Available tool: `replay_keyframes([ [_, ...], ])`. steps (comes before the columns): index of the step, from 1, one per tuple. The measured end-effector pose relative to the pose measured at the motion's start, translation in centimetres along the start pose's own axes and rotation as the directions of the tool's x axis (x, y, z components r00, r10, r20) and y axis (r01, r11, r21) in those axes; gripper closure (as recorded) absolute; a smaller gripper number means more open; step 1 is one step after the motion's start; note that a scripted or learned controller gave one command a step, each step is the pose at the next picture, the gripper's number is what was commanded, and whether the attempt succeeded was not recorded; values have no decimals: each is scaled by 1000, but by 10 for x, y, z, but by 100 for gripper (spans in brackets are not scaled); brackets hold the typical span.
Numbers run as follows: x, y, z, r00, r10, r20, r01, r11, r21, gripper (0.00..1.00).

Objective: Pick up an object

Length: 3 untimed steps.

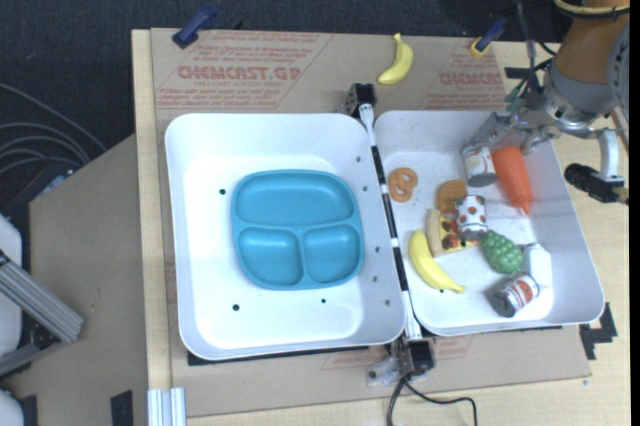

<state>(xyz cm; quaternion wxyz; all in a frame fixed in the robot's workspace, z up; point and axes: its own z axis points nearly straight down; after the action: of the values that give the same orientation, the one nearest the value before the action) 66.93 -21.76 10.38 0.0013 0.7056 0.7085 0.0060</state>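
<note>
Orange is what I steer by: the toy carrot (514, 176) lies in the upper right part of the right bin (575, 286), and my gripper (518, 121) hangs just above its upper end, coming in from the right under the grey wrist. From the tool, the carrot runs away toward the near edge of the bench, slanting slightly right. Its long axis is close to the bin's depth direction, blunt end up by the gripper, tapered tip pointing down toward me and a touch right. I cannot tell from this slant how the gripper is set; the wrist hardware hides that part, so I won't guess.

Just left of the carrot, touching or nearly so, a small can (479, 164) lies on its side. Further down the bin sit a pretzel (403, 183), a little cluster of toy food (458, 220), a green bumpy fruit (504, 254), a banana (432, 265) and a second can (514, 293). The left bin (200, 294) carries a blue divided plate (297, 227), and a second banana (397, 62) lies on the cardboard beyond the bins.

My judgement: the carrot is the nearest candidate, and a grasp across its short axis, nearer its thick end, would suit, provided the can beside it doesn't crowd the left side.
</note>
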Motion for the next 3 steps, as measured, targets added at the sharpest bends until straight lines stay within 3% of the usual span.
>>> replay_keyframes([
  [3, 0, 0, 0, 1000, 0, 0, 0, 1000, -1, 0],
])
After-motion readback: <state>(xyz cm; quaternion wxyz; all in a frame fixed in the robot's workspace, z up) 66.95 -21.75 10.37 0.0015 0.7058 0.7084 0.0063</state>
